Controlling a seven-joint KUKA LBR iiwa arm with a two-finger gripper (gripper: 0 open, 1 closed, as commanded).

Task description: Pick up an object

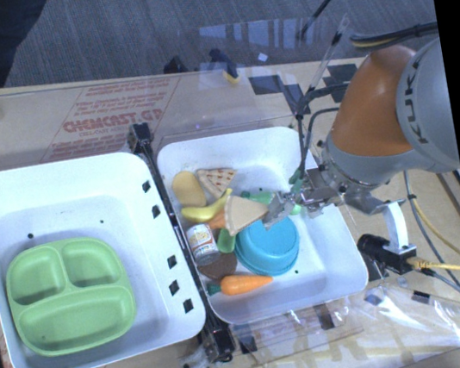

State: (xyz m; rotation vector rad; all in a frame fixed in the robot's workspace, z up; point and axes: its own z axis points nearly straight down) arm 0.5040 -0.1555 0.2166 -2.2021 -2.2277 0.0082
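Leftmost, a green divided plate is lying in the left bin, well apart from the action. Moving right, the right bin is holding a crowded heap: a yellow toy fruit, a waffle-patterned wedge, a small jar, an orange carrot, a blue bowl and a tan wedge leaning over the bowl's upper rim. Further right, the end effector is reaching in from the arm's side and hanging at the wedge's right tip, just above the bowl. How wide it is parted I cannot tell, and nothing is visibly held between its tips.

Judging from this, the likeliest target is the tan wedge, lying immediately to the left of the end effector, its long axis running leftward and slightly upward in the view. The bowl is sitting just below it. Any closing move is depending on that narrow right corner, and the bowl rim touching it is risking a slip.
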